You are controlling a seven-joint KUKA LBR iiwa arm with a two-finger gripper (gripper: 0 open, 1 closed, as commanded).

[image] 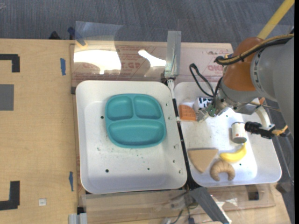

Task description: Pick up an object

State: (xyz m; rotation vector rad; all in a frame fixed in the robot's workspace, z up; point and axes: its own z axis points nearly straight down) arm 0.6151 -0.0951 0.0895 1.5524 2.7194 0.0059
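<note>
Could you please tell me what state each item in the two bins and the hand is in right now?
teal divided plate: flat in the left bin, its compartments bare.
orange block: lying in the right bin, by the divider.
hand: low over the right bin, beside the orange block.
white cylinder: on its side.
banana: lying flat.
croissant: lying flat.
tan wedge: lying flat.

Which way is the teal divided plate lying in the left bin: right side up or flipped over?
Right side up. The teal divided plate lies flat on the floor of the left bin, with its three hollow compartments facing up.
</note>
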